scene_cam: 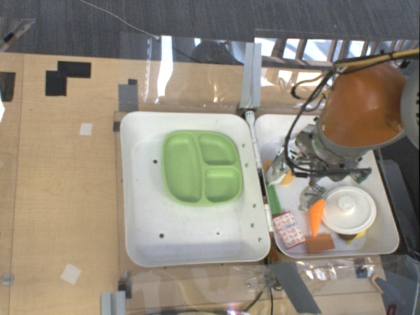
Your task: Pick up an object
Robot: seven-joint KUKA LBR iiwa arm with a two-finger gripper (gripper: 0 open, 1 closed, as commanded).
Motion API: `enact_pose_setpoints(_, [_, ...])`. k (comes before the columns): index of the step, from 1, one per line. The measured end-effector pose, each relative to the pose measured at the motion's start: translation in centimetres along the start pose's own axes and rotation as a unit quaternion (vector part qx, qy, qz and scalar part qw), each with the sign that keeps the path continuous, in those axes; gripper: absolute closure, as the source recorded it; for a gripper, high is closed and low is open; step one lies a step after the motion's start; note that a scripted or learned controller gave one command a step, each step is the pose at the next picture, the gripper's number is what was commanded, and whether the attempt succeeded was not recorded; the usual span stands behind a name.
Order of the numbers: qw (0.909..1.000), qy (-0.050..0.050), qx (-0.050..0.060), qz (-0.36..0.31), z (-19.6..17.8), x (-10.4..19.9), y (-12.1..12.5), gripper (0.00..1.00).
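1. The place looks like a robot laboratory or test room, not a home.
2. A pale wooden bench (pixel 59 195) carries two shallow white bins (pixel 190 245) side by side, held by metal brackets (pixel 250 77).
3. Black square markers (pixel 65 76) and small pale tags (pixel 86 129) are stuck on the bench top.
4. A grey industrial arm (pixel 364 110) with an orange band reaches over the right bin, with cables (pixel 308 100) hanging beside it.
5. Grey office carpet (pixel 197 5) lies behind the bench, and a thin cable runs across it.
6. The things in the bins are toys: a green divided plate (pixel 200 167), a plastic carrot (pixel 316 215) and a white bowl (pixel 350 209).
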State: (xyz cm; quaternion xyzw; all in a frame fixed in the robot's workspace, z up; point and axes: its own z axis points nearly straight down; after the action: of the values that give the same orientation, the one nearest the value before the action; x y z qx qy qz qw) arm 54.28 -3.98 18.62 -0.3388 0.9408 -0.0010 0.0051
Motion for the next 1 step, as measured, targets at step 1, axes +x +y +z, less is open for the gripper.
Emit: enact_pose_setpoints(1, [1.0000, 0.000, 0.000, -0.008, 8.72, 3.34, -2.79, 0.00])
